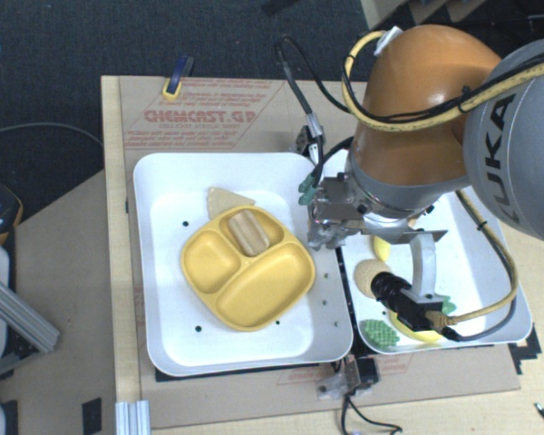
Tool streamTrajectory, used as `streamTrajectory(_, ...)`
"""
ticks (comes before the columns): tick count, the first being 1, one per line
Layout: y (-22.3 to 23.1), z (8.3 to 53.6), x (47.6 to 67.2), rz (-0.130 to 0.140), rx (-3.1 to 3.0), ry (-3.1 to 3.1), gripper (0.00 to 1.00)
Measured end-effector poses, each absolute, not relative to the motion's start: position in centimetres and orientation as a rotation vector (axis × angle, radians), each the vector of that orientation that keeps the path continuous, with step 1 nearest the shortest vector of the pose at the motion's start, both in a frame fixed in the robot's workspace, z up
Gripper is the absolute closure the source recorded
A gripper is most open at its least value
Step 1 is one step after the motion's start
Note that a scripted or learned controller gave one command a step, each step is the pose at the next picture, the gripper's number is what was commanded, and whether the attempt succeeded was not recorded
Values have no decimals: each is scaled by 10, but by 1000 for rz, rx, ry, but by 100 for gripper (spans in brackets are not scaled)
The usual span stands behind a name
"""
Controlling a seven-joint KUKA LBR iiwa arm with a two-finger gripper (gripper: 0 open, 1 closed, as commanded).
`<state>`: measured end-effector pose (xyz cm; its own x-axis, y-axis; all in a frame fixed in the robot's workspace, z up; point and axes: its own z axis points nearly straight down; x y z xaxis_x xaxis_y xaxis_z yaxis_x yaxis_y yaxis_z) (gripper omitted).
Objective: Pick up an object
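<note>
Claw [337, 227] below the grey arm's orange band, low over the wall shared by the two white bins; spread or pressed together: cannot tell, hidden under the wrist.

Just to the claw's right in the view and slightly nearer the camera, in the right bin [479, 279]: yellow curved piece [381, 247], with a beige round lump [366, 272] just beside it.

Farther toward the camera on the same side: green dotted piece [378, 334] next to another yellow piece [419, 335], both partly hidden.

To the claw's left, in the left bin [154, 243]: yellow divided plate [254, 288], near the claw but apart from it. Tan block [247, 232] lying in the plate's far right compartment. Pale wedge [225, 199] at the plate's far rim, partly covered by it.

Beyond the claw, away from the camera: brown cardboard [208, 116] with red lettering under the bins; blue-and-yellow clip [175, 78] at its far left edge.
</note>
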<state>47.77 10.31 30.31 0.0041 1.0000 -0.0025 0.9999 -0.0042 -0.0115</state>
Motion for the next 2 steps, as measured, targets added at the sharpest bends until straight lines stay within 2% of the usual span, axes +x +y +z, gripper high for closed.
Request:
streamTrajectory(1, 105, 318, 480, -2, -2223, -2221, 100)
streamTrajectory(2, 105, 328, 480, -4, -2224, -2221, 100)
